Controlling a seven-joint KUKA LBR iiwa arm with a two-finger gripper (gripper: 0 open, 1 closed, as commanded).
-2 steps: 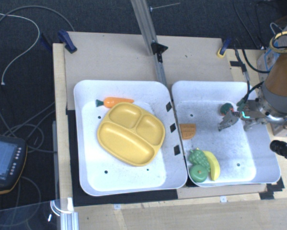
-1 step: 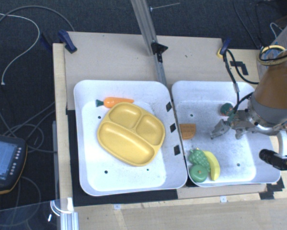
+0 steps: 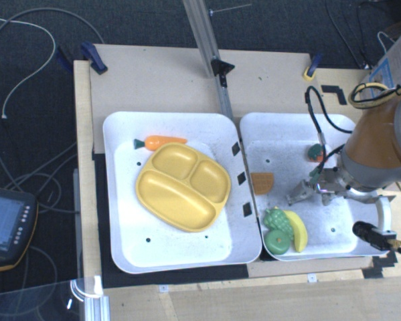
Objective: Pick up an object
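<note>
In the right bin (image 3: 300, 122), the pickable things sit in two groups. Low in the bin, near its bottom left corner, a yellow banana (image 3: 296, 230) lies against a bunch of green grapes (image 3: 276, 218) and a round green fruit (image 3: 277, 242); the three touch, and their edges are hard to separate. Just above them, by the bin's left wall, lies a flat brown piece (image 3: 262, 182), too blurred to name. Further up and right, a small teal and orange object (image 3: 314, 153) is partly hidden behind a black cable (image 3: 314, 116) and the arm.

The gripper (image 3: 306, 190) hangs over the middle of the right bin, its metal fingers pointing left and down toward the bin floor. They stand slightly parted with only white floor between their tips, so nothing is held. The wrist behind them is blocked by the arm's grey and orange body (image 3: 377, 139), which is cut off by the frame's right edge.

In the left bin (image 3: 120, 199), a yellow divided plate (image 3: 183, 186) lies tilted at the centre, and an orange carrot (image 3: 161, 141) rests just above its upper left rim, the carrot's green end barely visible. A metal pole (image 3: 203, 29) crosses the upper middle of the frame
</note>
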